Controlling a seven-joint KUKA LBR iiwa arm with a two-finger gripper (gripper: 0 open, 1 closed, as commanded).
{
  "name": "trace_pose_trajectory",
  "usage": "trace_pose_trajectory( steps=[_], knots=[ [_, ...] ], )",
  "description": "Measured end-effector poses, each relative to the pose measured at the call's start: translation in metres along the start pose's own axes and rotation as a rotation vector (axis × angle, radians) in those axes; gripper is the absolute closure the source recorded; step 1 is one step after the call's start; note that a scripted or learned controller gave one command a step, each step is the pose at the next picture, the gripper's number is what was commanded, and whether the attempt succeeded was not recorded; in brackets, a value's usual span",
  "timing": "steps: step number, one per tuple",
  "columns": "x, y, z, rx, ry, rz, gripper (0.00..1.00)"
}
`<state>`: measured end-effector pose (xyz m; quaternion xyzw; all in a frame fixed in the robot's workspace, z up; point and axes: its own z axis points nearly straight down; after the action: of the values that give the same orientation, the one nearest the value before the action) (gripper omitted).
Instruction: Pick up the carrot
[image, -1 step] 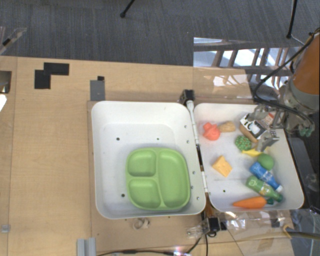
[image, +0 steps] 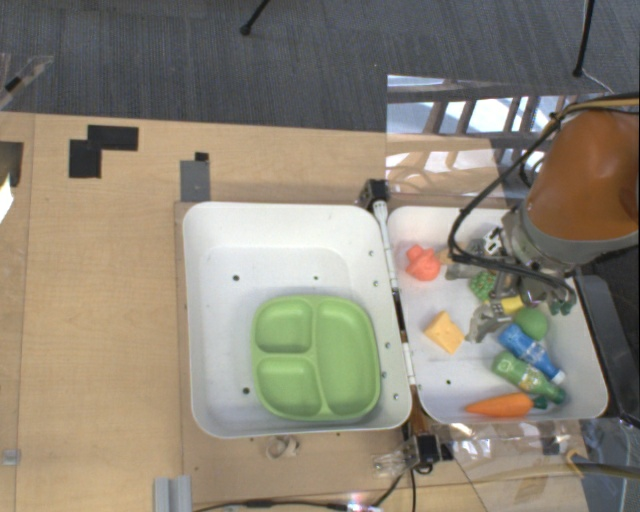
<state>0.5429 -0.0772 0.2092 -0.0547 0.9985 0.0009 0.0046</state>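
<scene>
The orange carrot (image: 498, 405) with its green top lies flat near the front edge of the right bin (image: 592, 385). My gripper (image: 521, 312) hangs below the grey wrist and orange band, over a cluster of toys in the middle right of that bin. It is open, with one finger (image: 487, 324) on the left and the other on the right. The carrot lies well in front of the gripper, apart from it, and nothing is lifted.
Around the gripper are a green leafy toy (image: 484, 284), a green ball (image: 533, 322), a blue bottle (image: 526, 348) and a green bottle (image: 518, 372). A yellow wedge (image: 446, 332) and a red toy (image: 423, 263) lie further left. The left bin (image: 215, 260) holds a green divided plate (image: 316, 356).
</scene>
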Motion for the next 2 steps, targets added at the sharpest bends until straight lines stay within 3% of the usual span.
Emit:
trace_pose_trajectory(
  steps=[1, 2],
  knots=[
    [0.023, 0.03, 0.023, 0.0, 0.0, -0.38, 0.0],
    [-0.006, 0.018, 0.022, 0.003, -0.003, -0.417, 0.0]
  ],
)
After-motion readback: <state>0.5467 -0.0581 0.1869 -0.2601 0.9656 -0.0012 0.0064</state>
